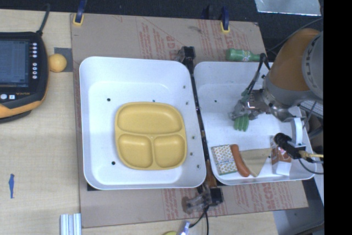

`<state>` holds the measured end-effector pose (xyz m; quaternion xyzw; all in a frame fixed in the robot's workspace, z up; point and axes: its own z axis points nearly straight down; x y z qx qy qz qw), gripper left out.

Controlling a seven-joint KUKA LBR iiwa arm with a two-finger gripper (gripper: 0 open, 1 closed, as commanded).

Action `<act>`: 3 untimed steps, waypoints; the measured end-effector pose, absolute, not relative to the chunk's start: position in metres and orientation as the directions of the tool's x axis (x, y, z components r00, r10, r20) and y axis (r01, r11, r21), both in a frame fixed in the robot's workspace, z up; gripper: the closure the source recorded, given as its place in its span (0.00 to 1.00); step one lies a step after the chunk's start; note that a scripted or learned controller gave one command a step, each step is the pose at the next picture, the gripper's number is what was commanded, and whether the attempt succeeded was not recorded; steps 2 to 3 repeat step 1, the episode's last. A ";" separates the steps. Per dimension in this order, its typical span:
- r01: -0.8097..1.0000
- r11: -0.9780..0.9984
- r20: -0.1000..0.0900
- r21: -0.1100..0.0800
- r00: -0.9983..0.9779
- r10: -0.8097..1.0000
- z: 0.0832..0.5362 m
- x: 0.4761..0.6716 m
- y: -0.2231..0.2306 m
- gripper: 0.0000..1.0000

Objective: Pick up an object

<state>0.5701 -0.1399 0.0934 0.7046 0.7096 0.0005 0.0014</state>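
Green object (241,123), the likely target, lies in the right bin (217,85), touching or just under the gripper (243,111). Left to right across the worktop (38,162): a teach pendant (19,77) and a yellow ball (57,62); the left bin (93,118) holding a yellow divided plate (149,135); then the right bin, with a patterned sponge-like pad (224,159), a sausage-shaped toy (240,160) and a pale wedge (257,159) crowded near its front wall. Whether the fingers are spread, pressed together, or pinching the green object cannot be told; the wrist hides them. Judged risks: an off-centre closure could squirt the small piece sideways, or a shallow descent could close on air. Cables near the arm might snag.
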 end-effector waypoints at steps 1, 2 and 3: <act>1.000 0.005 0.001 -0.002 -0.005 1.000 0.192 0.546 -0.048 1.00; 1.000 0.005 0.001 -0.002 -0.005 1.000 0.192 0.546 -0.048 1.00; 1.000 0.005 0.001 -0.002 -0.005 1.000 0.192 0.546 -0.048 1.00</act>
